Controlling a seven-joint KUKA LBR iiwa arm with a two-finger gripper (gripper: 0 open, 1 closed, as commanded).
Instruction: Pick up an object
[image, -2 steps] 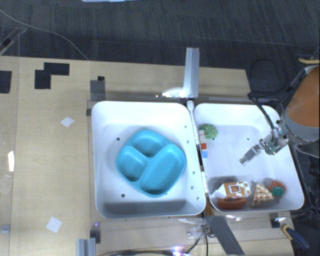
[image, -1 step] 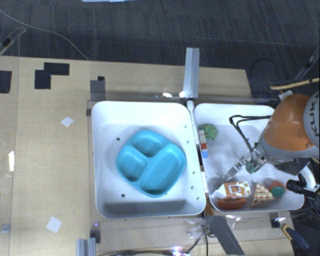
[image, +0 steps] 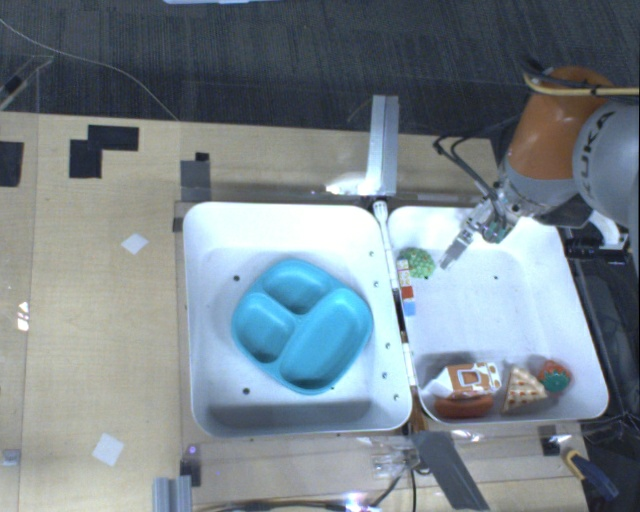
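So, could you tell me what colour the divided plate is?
Turquoise plate, camera view.

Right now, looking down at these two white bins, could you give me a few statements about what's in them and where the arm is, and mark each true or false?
1. A blue divided plate lies in the left bin. True.
2. The pincer hangs over the left bin. False: it is over the right bin, near its far edge.
3. A small green piece sits in the right bin close to the wall between the bins. True.
4. The pincer grips the green piece. False: the piece lies apart from it, on the bin floor.
5. Several toy food items are bunched along the right bin's near edge. True.
6. The blue plate has food on it. False: its compartments look bare.
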